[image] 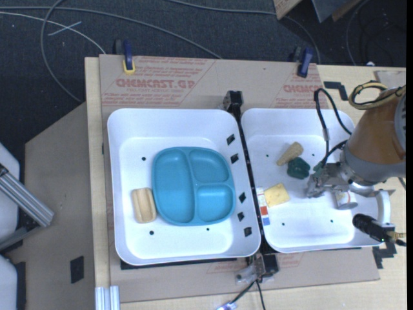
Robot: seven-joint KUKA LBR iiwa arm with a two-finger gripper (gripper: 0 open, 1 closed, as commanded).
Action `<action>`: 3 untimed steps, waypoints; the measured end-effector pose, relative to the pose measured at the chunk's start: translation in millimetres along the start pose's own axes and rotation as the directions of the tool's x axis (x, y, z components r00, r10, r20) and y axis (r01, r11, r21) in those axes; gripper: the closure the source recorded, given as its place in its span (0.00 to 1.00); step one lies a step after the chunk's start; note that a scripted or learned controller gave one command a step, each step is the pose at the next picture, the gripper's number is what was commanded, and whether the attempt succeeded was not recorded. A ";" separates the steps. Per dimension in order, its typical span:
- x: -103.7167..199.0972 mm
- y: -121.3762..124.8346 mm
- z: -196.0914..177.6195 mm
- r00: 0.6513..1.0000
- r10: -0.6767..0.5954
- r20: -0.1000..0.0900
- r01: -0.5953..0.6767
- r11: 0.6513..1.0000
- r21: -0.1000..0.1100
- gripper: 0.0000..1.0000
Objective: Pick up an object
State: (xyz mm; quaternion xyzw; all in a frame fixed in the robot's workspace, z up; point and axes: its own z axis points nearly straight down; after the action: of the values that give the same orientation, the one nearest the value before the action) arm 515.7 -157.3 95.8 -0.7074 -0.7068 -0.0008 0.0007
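Note:
The right bin [303, 234] holds three small things. A tan wedge [290, 152] lies toward its back. A dark green lump [298, 168] sits just below the wedge, and a yellow block [276, 194] lies near the bin's left wall. My gripper [324, 185] hangs low over the right bin, just right of the green lump and apart from the yellow block. Nothing shows in its grasp. The grey arm with its orange band [381, 134] comes in from the right.
The left bin [122, 147] holds a blue divided plate [192, 185] and a tan bread-like piece [143, 205] to the plate's left. A black divider with clips [237, 166] runs between the bins. Black cables [329, 118] hang near the arm.

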 end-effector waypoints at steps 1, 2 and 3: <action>6.6 8.0 -58.6 1.000 -0.003 0.003 0.003 1.000 -0.005 1.00; 3.9 0.8 -117.1 1.000 -0.002 0.003 0.002 1.000 -0.003 1.00; 4.0 1.6 -143.2 1.000 -0.002 0.003 0.002 1.000 -0.002 1.00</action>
State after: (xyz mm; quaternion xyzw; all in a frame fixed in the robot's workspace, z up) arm 517.3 -153.6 239.0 -0.7067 -0.7075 -0.0008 -0.0010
